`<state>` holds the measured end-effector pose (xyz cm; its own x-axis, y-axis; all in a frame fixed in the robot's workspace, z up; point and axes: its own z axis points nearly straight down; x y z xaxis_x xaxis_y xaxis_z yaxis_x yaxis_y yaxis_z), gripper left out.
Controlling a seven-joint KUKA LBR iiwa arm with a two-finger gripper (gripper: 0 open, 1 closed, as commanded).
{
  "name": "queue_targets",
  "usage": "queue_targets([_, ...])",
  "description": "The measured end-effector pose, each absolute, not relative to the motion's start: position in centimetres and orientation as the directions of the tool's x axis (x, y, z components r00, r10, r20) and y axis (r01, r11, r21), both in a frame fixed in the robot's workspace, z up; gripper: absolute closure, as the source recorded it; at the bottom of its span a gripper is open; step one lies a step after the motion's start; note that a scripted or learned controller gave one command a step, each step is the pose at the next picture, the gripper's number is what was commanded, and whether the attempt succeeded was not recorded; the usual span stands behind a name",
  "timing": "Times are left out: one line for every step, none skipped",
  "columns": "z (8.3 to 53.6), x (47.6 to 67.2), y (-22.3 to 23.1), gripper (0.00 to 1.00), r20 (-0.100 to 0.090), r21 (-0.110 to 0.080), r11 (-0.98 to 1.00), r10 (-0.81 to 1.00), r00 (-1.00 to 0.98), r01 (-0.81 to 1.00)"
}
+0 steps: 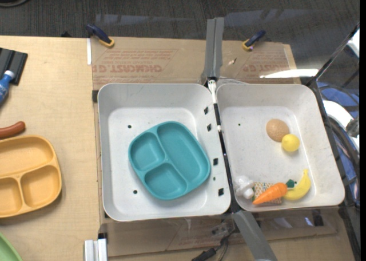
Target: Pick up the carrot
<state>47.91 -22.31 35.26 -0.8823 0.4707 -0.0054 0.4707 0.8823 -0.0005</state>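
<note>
carrot (270,193) | lying flat in right bin (251,145), by its near wall, leafy end toward banana (301,185) and touching it, body over a small checkered item (261,187) | brown egg (277,129) and lemon (290,143) farther back, well apart from carrot | left bin (114,139): teal divided plate (168,159) | gripper state: cannot tell

Carrot (270,193) in right bin (320,139), beside banana (300,185)
</note>
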Motion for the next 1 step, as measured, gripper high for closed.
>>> queue_targets([38.30, 47.95, -19.08, 1.00, -0.006, 0.000, 0.884, 0.468, -0.884, 0.468])
